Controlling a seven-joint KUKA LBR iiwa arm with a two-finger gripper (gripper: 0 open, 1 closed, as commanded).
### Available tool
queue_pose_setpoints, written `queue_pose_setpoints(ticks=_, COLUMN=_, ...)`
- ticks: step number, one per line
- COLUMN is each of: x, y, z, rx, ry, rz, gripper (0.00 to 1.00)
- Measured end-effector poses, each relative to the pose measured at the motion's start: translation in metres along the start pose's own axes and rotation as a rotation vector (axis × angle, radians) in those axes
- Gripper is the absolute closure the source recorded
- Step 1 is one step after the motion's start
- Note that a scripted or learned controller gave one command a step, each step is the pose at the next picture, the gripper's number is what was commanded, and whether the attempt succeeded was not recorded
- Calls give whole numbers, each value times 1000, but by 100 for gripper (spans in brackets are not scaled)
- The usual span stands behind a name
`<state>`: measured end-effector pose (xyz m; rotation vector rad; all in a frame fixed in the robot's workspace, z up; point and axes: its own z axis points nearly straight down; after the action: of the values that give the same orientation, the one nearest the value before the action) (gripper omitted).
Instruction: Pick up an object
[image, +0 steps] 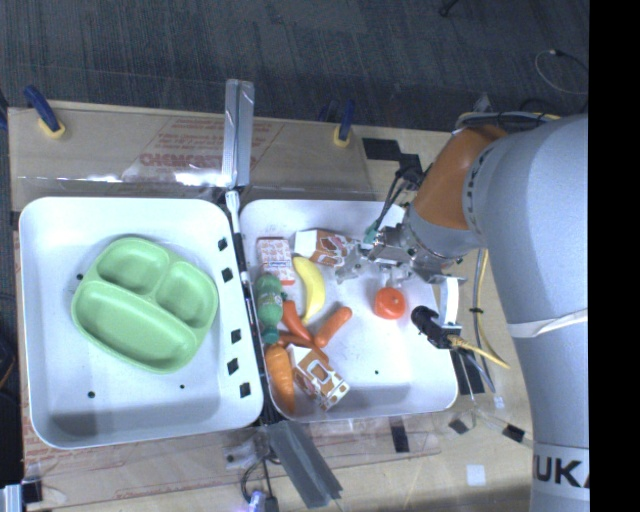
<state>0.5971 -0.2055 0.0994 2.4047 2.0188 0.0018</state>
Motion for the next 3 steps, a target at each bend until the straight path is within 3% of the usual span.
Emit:
queue_pose_setpoints(ticks=1, x=42, y=31, z=6, rx=6, ry=0, rz=-123, gripper=0)
queue_pose_setpoints(ticks=2, x=41, y=30, z=-3, rx=16, ry=-2, rz=-130, gripper=100)
queue_pose_setpoints(ticks=3, x=88, y=16, z=-128, rx=3, ry=0, rz=-58, gripper=100)
